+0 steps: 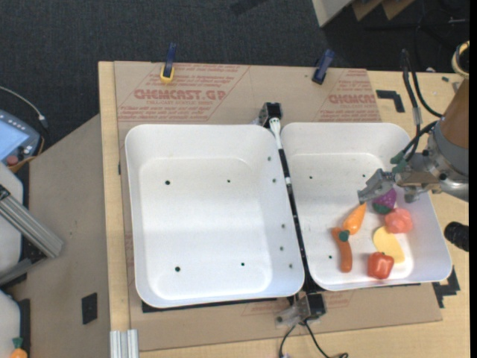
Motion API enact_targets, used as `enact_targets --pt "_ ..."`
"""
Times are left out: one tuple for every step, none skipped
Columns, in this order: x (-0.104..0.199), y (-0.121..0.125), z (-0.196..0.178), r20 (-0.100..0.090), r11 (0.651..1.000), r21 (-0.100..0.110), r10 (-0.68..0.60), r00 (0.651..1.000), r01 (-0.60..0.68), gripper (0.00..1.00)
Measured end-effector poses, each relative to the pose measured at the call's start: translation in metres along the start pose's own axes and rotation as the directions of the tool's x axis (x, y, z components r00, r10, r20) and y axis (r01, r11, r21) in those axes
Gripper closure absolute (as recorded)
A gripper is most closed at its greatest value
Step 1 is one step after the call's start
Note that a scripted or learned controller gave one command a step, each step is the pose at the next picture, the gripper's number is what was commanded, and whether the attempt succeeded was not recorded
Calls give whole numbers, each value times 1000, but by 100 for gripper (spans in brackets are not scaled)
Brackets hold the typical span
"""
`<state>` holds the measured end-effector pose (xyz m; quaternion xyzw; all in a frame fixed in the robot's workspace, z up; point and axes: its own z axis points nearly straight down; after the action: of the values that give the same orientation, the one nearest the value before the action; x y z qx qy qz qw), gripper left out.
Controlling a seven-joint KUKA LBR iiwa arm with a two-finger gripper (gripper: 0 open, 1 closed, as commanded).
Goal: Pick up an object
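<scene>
**Tool lowered over the toy food in the right bin**

The tool (381,189) is seen inside the right bin (328,144), reaching in from the right on the grey arm (455,136). One grey finger (371,186) points left and down toward the cluster of toy food; the rest of the tool is blurred and partly covered by the wrist, so it cannot be told whether it is spread or pressed together, and nothing is plainly seen pinched in it.

All the objects are gathered in the lower right part of that bin. A purple piece (385,200) lies directly under the tool tip, touching or nearly touching it. Just below and right of it a pink round piece (399,221) is found, and below that a yellow piece (387,242), which touches a red pepper (380,265) near the bin's front rim. To the left of these, an orange carrot (356,218) lies tilted, its upper end pointed toward the tool. A reddish sausage-shaped piece (346,256) with a dark green end lies just below the carrot.

The left bin (149,148) stands beside the right one, their rims meeting along a dark strip. Both bins rest on a brown cardboard sheet (223,88) covering the surface, with a yellow clamp (168,67) and a blue clamp (323,66) fixed at its far edge.
</scene>
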<state>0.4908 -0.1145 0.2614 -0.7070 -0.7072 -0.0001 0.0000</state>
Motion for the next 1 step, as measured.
enact_targets --pt "132 29 82 -6 1000 9 -13 1000 13 0"
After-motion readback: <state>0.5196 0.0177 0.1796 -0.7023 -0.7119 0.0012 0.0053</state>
